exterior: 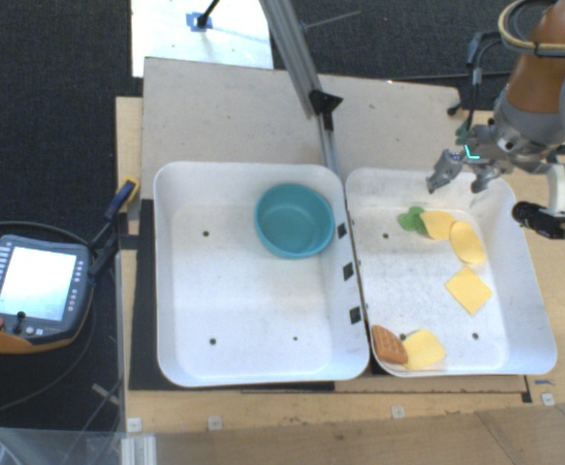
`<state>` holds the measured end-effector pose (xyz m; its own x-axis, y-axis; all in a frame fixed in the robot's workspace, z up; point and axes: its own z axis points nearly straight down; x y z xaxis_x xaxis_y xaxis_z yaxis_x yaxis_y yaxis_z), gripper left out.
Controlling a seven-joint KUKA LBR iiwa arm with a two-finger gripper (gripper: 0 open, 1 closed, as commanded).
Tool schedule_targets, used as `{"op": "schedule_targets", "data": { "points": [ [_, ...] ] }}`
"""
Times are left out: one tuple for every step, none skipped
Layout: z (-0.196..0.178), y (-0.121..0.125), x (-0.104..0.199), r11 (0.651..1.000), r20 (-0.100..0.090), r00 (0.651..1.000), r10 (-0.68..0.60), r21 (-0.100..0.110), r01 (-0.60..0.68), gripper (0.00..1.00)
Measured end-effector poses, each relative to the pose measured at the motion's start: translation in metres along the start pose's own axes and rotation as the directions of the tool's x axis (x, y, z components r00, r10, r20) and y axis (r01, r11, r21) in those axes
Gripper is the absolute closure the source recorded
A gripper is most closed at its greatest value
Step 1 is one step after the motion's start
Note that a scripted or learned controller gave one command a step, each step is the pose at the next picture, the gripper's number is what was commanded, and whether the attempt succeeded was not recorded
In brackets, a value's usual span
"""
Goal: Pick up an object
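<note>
The gripper (462,174) is hovering over the far edge of the right bin (529,289), its two fingers spread apart with nothing between them. Just below it, in that bin's far part, a small green piece (412,220) is lying against a yellow oval piece (437,225); a second yellow oval (468,242) is sitting just beside those, a flat yellow square (469,290) is lying further toward the near side, and at the near edge a brown ridged piece (389,344) is touching a yellow lump (423,350). In the left bin (180,289) a teal bowl (294,220) is standing upright, well apart from the arm.

The nearest candidates are the green piece and the yellow oval beside it — both look like small toy food, so they are probably light and rigid, with smooth, somewhat slippery skins. The flat pieces are lying low on the bin floor, which is giving the fingers little height to close on; a grasp across the short width of an oval looks more promising than one on the thin square. Because green and yellow are touching, the fingers are likely to nudge one while closing on the other. The bowl is offering a firm rim — but it is a longer reach.
</note>
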<state>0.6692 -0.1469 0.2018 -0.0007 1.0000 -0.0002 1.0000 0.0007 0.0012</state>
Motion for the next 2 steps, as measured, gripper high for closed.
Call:
{"op": "schedule_targets", "data": {
  "points": [
    [0.0,0.0,0.0,1.0,0.0,1.0,0.0,0.0,0.0,0.0],
    [0.061,-0.004,0.006,1.0,-0.001,1.0,0.0,0.005,0.0,0.0]
  ]
}}
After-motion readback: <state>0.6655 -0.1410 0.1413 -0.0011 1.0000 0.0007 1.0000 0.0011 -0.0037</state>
